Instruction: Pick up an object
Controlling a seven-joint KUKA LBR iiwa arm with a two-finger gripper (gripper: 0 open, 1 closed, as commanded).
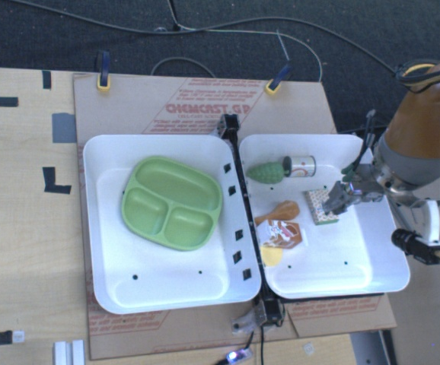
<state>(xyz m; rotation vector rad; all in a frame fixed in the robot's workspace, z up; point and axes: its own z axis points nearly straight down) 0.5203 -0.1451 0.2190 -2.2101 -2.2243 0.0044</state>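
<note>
item: small speckled card [321, 205], lying flat in the right bin [372, 274], at 9 o'clock of the gripper [336, 201] and touching it. jaws appear set apart over its edge, likely for a grasp. green cone [266, 173] at 11 o'clock; divided plate [173, 202] kept in the left bin [102, 280].

This looks like a robotics lab. Two shallow white plastic bins [98, 226] sit on a brown cardboard sheet [205, 105] fixed by blue-and-yellow spring clamps [103, 72] to a pale wooden worktop [22, 242]. Black cables [205, 27] trail over dark carpet [52, 29], and black tape marks [52, 181] dot the wood.
</note>
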